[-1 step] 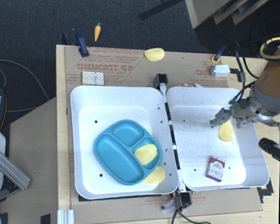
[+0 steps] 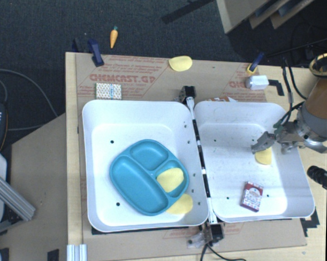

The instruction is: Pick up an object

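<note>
Where the right bin (image 2: 244, 117) meets its right wall, I see a small yellow piece (image 2: 264, 157) lying on the floor, just under the gripper (image 2: 271, 143). One grey finger (image 2: 261, 142) angles down and left, its tip right at the yellow piece's upper edge, seemingly touching it. I cannot make out the other finger clearly, so I cannot tell how wide the fingers stand or whether the piece sits between them; from my seat it looks to rest on the bin floor, not lifted.

Nearer to me in the same bin, well apart from the gripper, lies a small red and white packet (image 2: 252, 197), tilted slightly.

Across the divider, the left bin (image 2: 99, 119) bears a blue divided plate (image 2: 138, 177) set at a slant. A yellow lump (image 2: 170, 179) rests in the plate's right compartment, and a second yellow lump (image 2: 180, 204) lies on the bin floor, tucked against the plate's near-right edge.

Beyond the bins, on the brown bench board (image 2: 133, 72), I see a yellow disc (image 2: 180, 63) at the far edge, a small patterned packet (image 2: 108, 90) at far left, and a white block (image 2: 258, 82) at far right.
</note>
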Tool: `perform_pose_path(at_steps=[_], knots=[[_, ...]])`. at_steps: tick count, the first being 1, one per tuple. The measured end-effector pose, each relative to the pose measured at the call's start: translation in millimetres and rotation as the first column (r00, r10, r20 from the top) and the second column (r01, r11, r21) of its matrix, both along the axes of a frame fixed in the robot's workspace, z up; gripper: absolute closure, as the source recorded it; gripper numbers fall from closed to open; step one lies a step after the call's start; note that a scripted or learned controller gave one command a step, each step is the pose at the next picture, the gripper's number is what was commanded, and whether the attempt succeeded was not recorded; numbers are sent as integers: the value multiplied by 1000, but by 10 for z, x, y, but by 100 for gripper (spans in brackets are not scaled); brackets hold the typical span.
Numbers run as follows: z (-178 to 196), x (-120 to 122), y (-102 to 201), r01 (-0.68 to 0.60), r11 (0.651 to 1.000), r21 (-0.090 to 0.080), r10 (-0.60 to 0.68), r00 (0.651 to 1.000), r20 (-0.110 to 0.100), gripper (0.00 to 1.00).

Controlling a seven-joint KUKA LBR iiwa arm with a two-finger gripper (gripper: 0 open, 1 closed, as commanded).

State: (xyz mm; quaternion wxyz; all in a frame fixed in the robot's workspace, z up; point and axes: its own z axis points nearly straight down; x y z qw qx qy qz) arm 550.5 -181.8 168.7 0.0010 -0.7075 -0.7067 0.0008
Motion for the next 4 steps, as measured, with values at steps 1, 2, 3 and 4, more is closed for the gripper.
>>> perform_pose_path(at_steps=[1,2,3,4], knots=[[-841,227,-164,-1,1000,-1,1,1000,3,0],[-434,-70,-256,-1,1000,0,1,1000,2,0],[-847,239,-359,-5,1000,7,5,1000,1,0],[-740,243,-377,-5,1000,2,5,1000,5,100]])
